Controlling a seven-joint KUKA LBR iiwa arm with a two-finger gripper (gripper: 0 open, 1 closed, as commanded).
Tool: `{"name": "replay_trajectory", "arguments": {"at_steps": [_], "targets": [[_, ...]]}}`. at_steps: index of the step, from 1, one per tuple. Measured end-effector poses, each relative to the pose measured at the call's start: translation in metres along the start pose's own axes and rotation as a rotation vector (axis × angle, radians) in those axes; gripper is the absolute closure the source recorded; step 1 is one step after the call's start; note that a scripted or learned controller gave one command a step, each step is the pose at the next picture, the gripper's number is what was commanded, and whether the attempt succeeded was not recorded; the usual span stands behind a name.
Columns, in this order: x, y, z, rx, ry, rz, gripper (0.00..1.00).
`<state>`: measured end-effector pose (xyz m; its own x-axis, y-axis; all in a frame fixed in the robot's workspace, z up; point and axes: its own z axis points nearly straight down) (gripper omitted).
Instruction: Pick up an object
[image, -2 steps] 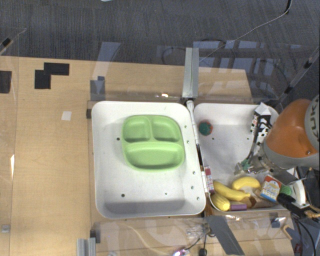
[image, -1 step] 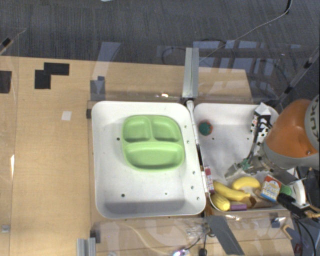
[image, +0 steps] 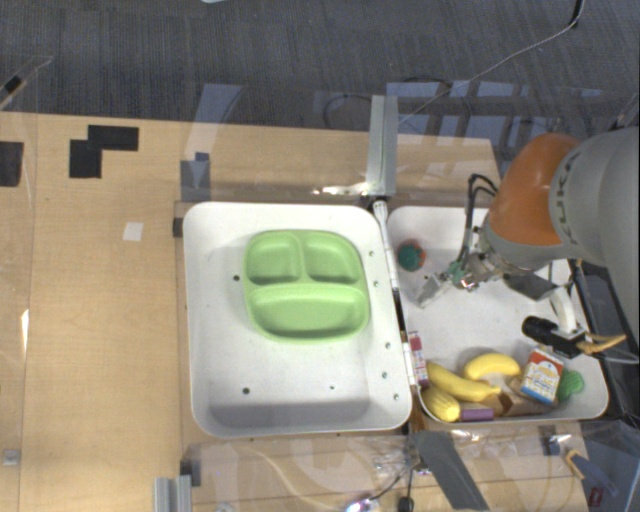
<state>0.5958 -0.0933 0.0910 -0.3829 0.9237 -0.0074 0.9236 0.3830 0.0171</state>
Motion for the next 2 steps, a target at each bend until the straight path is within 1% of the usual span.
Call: {"name": "replay_trajectory", "arguments": {"at_steps": [1, 2], "targets": [[-0.014, 0.039, 0.002, 0.006, 0.001, 0.129, 0.00], [-0.024, 0.061, 0.006, 0.055, 0.022, 0.231, 0.00]]}}
